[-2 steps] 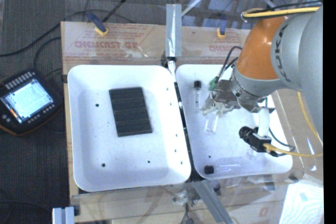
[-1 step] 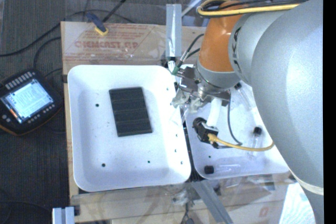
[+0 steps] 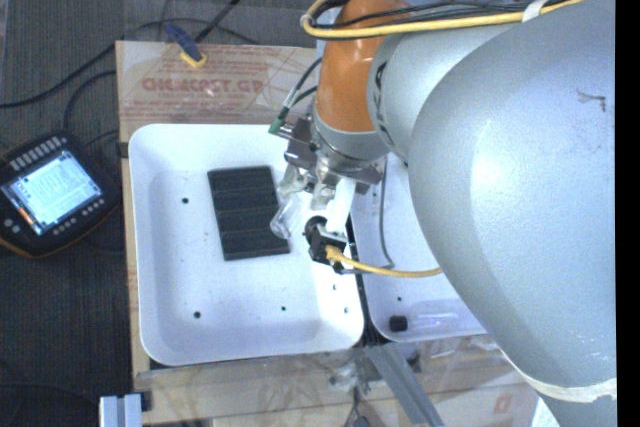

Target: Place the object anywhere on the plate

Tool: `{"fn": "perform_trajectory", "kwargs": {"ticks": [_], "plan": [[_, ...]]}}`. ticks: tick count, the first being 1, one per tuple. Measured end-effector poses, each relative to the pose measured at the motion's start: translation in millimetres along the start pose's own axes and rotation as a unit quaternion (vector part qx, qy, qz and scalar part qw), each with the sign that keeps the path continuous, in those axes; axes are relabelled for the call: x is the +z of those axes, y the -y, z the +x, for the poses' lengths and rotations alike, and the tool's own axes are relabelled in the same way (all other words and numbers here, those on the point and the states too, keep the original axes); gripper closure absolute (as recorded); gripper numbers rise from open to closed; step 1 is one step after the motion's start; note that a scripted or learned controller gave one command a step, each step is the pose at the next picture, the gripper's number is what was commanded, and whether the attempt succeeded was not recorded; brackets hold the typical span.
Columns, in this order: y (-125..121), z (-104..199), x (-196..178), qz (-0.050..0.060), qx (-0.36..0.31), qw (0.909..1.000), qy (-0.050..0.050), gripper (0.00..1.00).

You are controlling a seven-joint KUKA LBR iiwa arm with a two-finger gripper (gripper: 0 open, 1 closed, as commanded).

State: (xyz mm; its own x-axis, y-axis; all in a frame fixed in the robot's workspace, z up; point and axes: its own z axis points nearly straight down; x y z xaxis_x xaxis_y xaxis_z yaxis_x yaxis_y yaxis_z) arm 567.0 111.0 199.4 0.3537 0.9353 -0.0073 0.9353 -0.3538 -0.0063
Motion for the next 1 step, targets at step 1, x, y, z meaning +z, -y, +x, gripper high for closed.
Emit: {"fn": "perform_trajectory", "kwargs": {"ticks": [1], "plan": [[0.3,99.5,10.6,-0.001,-0.136,0.9907,0.001,1.0]]}}
